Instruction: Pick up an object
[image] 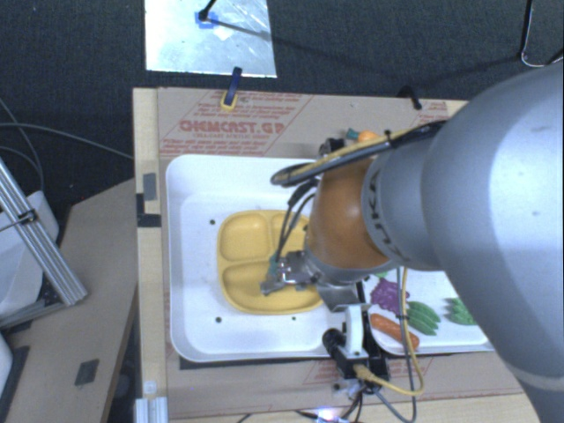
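The gripper (280,282) is down low over the yellow plate (256,263), right at its near edge, though whether it is open, closed or gripping anything cannot be told from here. That divided plate lies flat in the left white bin (189,263). The grey arm (476,201), orange band (348,218) showing, covers much of the right bin, where toy vegetables (414,315) peek out beneath it.

One fixed camera above the bench (229,117) — looking down aslant, the arm (493,174) looming close.
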`<state>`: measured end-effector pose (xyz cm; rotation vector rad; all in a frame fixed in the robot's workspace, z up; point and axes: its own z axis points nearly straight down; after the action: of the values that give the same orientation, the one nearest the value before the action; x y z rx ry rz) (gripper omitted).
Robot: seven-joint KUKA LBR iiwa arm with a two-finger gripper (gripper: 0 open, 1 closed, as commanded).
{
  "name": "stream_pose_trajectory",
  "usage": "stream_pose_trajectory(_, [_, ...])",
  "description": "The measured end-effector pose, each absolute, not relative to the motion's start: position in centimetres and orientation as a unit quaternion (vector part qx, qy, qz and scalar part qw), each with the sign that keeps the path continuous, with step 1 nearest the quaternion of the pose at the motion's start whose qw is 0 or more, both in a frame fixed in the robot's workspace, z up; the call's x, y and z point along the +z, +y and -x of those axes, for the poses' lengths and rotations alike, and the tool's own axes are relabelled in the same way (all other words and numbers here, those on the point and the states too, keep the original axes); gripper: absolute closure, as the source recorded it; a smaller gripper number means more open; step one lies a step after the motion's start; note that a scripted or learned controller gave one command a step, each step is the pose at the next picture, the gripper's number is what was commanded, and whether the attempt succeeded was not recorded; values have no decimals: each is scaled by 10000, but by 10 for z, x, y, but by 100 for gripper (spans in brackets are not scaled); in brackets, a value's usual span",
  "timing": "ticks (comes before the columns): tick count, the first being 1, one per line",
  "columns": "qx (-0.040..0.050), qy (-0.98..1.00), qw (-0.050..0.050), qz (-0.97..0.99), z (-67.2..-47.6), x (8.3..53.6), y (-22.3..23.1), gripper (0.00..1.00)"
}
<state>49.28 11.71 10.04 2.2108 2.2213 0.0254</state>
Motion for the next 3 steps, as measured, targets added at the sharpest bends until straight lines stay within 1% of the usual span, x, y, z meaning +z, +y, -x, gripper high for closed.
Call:
stream_pose_trajectory(1, [-13,7086,-16,-7056,-547,87,133,0])
stream_pose_trajectory(2, [23,7057,15,-7085,-486,190,42,0])
stream_pose_trajectory(3, [3,7055,4,-7087,-487,184,-20,0])
